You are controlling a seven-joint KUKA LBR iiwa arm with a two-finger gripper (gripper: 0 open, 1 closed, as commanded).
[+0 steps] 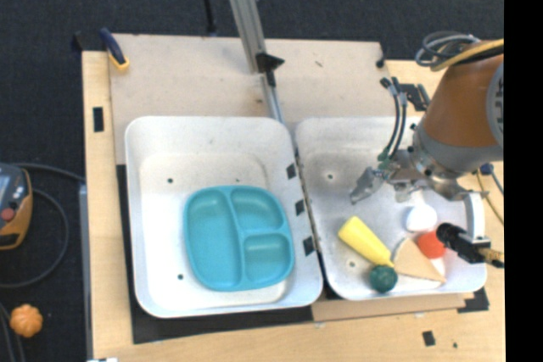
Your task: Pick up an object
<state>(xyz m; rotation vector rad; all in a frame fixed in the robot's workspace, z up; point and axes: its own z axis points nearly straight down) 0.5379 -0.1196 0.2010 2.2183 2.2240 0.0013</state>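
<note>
My gripper (366, 185) hangs over the middle of the right bin (339, 148), above bare white floor, with nothing visibly held. Just below and in front of it lies a yellow cone-shaped object (365, 239). A dark green ball (383, 277) rests against the bin's front wall. Beside it sits a tan wedge (416, 262). A white ball (419, 217) and a red-orange object (430, 243) lie to the gripper's right, partly under the wrist.
The left bin (170, 157) holds a blue divided plate (237, 237). An aluminium post (244, 13) rises behind the bins. A small orange ball (25, 319) lies off the bench at the lower left. A blue and yellow tool (114, 49) sits at the back left corner.
</note>
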